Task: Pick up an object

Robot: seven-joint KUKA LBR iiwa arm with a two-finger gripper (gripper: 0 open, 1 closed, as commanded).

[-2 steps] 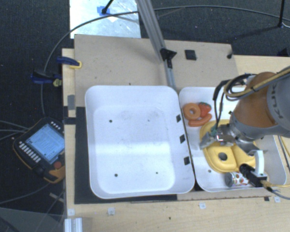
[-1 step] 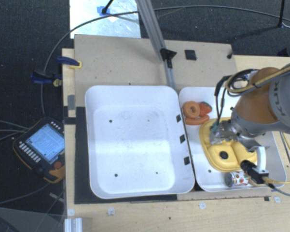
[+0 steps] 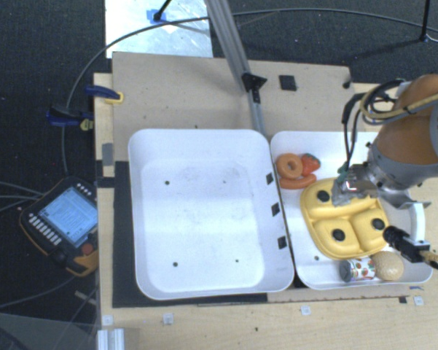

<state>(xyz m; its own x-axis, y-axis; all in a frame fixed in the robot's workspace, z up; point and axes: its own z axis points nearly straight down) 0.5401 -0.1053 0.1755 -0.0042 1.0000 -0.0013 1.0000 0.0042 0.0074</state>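
In the right bin [image 3: 303,277], a small can [image 3: 358,270] and pale egg-shaped object [image 3: 387,265] lie nearest. Behind them, the gripper [image 3: 347,192] is lowered onto the yellow moulded toy [image 3: 344,226], presumably the pick target; its grip cannot be told. Orange toys [image 3: 296,170] are crowded farthest.

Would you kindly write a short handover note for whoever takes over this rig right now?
Pincer: down in the right white bin, over the upper edge of the yellow moulded plastic tray; grip state unclear.
Also in that bin: orange ring-shaped toy at the upper left, beige egg-shaped object and small red-and-white can at the lower edge.
Done: nothing visibly lifted.
Left: secure one object and raise it.
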